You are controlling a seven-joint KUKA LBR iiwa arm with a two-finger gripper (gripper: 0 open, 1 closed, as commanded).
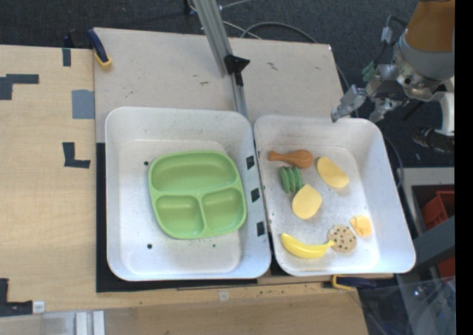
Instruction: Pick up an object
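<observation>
Above the right bin's far corner: grey two-finger gripper (356,104) hangs at the rim; whether it is spread or pressed together I cannot tell, and nothing shows between its tips.
Nearest candidate: brown plastic toy drumstick (291,157), below and left of the gripper, lying flat on the floor of the shallow white right bin (392,200).
Other candidates: small green ridged toy vegetable (290,178), two yellow rounded toy pieces (332,173) (307,202), yellow toy banana (304,247), round speckled toy cookie (341,238), small orange toy piece (361,225), all farther from the gripper.
Handling guess: light, hollow, stiff plastic; smooth, likely slippery; not fragile.
Grip advice: take the drumstick across its thick end; the thin handle may roll away.
Left bin (118,200): green three-compartment plastic tray (197,194), well apart.
</observation>
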